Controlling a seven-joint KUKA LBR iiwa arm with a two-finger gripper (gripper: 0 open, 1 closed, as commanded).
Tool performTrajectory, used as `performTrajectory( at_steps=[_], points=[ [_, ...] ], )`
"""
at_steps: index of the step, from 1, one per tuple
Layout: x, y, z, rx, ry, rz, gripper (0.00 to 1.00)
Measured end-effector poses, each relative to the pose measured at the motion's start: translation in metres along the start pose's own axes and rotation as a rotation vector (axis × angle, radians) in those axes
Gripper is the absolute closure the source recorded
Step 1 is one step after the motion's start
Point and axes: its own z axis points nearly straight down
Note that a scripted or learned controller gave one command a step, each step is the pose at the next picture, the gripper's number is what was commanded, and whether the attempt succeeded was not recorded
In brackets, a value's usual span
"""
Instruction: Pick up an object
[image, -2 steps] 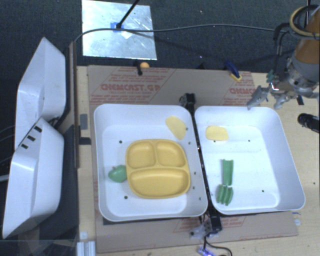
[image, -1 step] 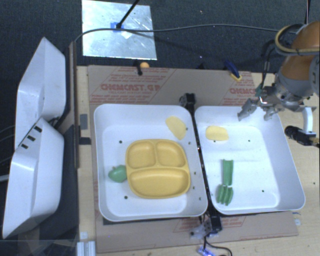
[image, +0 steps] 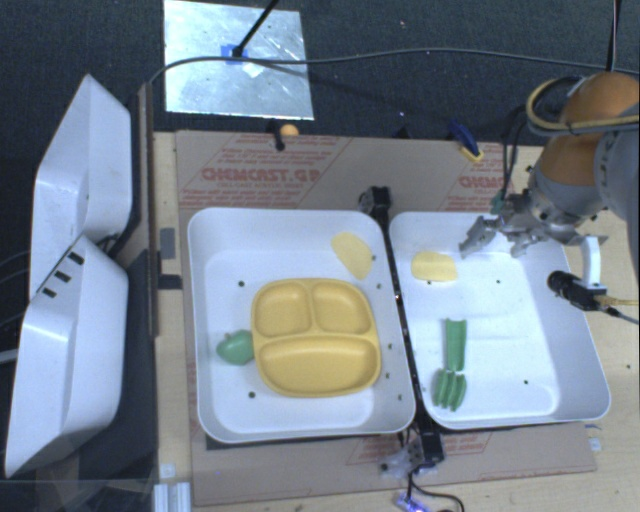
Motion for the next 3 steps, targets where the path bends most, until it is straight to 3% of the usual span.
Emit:
performTrajectory(
  at_steps=[1, 2, 3],
  points=[
    [0.004, 0.002, 0.043, 0.000, 0.000, 0.000, 0.00],
    [0.004, 0.003, 0.030, -0.005, -0.001, -0.001, 1.00],
    [0.004, 0.002, -0.034, -0.009, -0.002, 0.000, 1.00]
  ],
)
